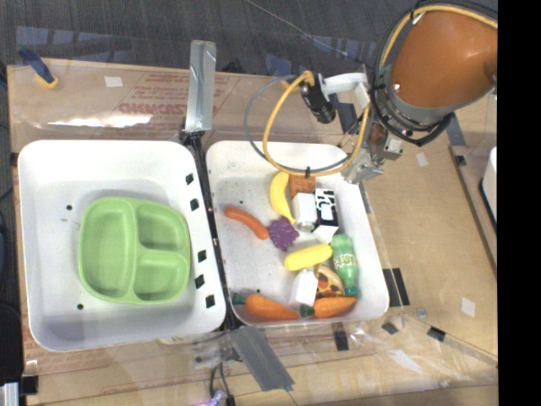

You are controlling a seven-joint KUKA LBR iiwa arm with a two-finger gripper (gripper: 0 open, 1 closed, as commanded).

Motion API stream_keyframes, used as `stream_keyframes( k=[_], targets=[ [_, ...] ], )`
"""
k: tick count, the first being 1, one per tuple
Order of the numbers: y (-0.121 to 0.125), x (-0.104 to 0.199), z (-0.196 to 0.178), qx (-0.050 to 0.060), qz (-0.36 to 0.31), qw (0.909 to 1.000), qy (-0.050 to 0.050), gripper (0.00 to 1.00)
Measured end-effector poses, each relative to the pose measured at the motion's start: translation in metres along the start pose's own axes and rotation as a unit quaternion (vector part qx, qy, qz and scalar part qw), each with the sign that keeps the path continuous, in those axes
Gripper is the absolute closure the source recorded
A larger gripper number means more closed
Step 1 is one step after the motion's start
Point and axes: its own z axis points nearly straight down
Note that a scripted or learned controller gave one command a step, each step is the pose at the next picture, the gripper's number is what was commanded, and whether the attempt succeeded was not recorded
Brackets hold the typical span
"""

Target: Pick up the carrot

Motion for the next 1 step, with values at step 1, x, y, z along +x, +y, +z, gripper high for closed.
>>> stream_keyframes(
  k=[1],
  targets=[
    [-0.0039,0.0331,-0.0121,-0.001,0.000,1.0000,0.004,1.00]
  ],
)
